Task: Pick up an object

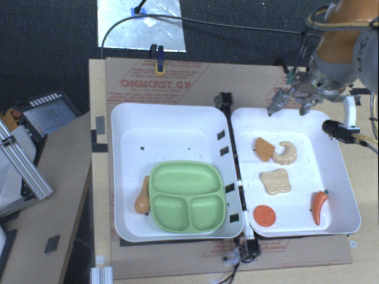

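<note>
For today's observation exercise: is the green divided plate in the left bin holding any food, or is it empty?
Empty. The green divided plate shows bare green in all three compartments. The tan pear-shaped toy lies on the left bin floor beside the plate's left edge.

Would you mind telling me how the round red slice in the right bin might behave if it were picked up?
The red slice looks flat and low, so it probably won't roll, but pinching it could be awkward. It looks like light toy food and may slide on the smooth white bin.
</note>
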You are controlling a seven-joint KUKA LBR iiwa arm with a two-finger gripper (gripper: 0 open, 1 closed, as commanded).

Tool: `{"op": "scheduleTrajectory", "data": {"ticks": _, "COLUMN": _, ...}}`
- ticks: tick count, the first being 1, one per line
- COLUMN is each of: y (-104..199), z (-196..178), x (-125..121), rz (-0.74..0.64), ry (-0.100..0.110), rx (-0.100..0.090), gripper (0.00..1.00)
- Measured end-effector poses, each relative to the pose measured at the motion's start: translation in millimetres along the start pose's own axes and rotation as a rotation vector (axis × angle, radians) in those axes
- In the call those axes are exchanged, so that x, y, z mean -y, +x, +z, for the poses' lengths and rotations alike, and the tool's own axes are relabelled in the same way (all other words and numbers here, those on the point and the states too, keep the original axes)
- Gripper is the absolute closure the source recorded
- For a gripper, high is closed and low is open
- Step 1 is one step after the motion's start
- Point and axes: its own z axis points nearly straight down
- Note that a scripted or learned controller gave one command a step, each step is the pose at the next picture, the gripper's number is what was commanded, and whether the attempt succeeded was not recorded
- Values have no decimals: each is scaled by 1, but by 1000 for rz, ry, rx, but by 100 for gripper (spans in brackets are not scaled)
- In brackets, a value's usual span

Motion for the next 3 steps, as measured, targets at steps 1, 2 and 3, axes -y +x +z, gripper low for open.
{"op": "scheduleTrajectory", "data": {"ticks": 1, "y": 0, "z": -8, "x": -2, "rz": -2, "ry": -12, "rx": 1, "gripper": 0}}
{"op": "scheduleTrajectory", "data": {"ticks": 2, "y": -5, "z": 35, "x": -1, "rz": 0, "ry": -10, "rx": 2, "gripper": 0}}
{"op": "scheduleTrajectory", "data": {"ticks": 3, "y": -5, "z": 76, "x": -2, "rz": 0, "ry": -11, "rx": 2, "gripper": 0}}
